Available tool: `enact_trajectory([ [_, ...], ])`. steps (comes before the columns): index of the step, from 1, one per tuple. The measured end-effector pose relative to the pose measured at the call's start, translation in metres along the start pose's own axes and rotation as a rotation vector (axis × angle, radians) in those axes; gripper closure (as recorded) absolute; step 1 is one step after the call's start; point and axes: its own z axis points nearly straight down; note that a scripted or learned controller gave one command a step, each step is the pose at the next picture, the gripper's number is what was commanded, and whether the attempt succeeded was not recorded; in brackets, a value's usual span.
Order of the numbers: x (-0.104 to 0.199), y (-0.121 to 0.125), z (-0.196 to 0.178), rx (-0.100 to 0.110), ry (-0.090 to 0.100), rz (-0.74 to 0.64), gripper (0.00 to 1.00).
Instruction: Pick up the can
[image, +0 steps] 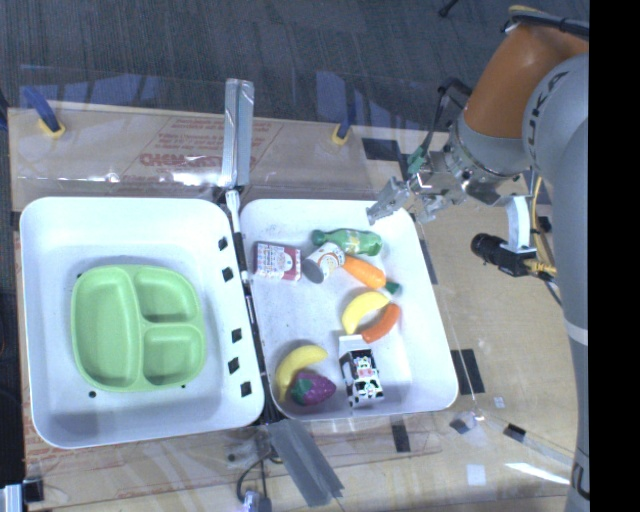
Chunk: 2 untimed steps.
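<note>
Worktop (120, 470): it carries 2 white bins side by side.
Right bin, near part (440, 385): a black and white cow-pattern carton (361, 378) stands at the near edge, and left of it a purple fruit (313, 389) touches a yellow banana (297, 363).
Right bin, middle: a yellow lemon-like fruit (363, 309) lies just beside an orange piece (381, 321).
Right bin, far part: a carrot (366, 272) lies on a slant, a green bottle (349, 240) lies on its side behind it, and a red and white box (277, 261) is at the left.
Can (324, 263): it lies tilted in the far part of the right bin, between the red and white box and the carrot, just near the green bottle. It is small and I cannot read its label.
Left bin (40, 300): it holds a green tray (138, 326) with 3 compartments.
End effector (385, 208): it hangs over the far right corner of the right bin, apart from the can. I cannot tell if its fingers are apart or together.
Arm (520, 90): grey with an orange band, it comes in from the far right.
</note>
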Motion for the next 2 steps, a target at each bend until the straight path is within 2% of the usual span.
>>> enact_trajectory([
  [1,0.046,-0.009,0.072,0.001,0.001,0.065,0.0],
  [2,0.079,0.032,0.162,-0.01,0.0,0.178,0.0],
])
